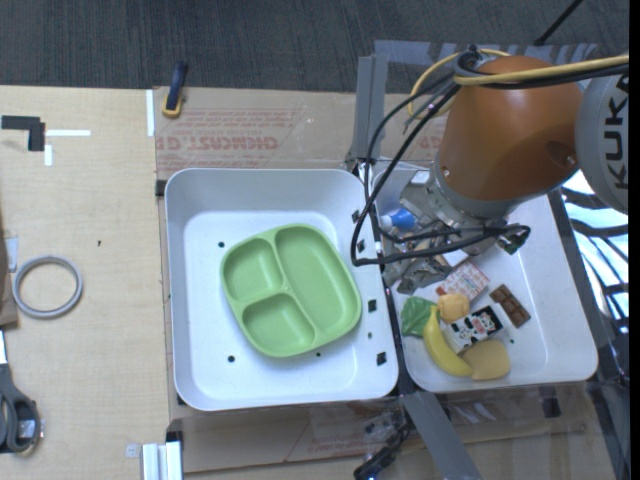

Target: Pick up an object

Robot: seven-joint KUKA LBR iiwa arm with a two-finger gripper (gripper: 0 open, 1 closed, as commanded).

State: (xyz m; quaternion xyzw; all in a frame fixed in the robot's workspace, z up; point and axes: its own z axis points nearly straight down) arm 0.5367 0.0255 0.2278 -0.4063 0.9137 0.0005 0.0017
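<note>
Over right bin, arm hides claw state, banana and packets below, green plate left.

Green divided plate: smooth plastic, slight sheen. Both white bins: smooth, glossy plastic. Surface: pale, matt wood-look board, with a brown cardboard sheet behind. Arm's orange band: glossy. Tape roll: grey, dull. Banana: smooth yellow, plastic-looking.

A green divided plate lies in the left bin; the arm hangs over the right bin, above a banana.
</note>
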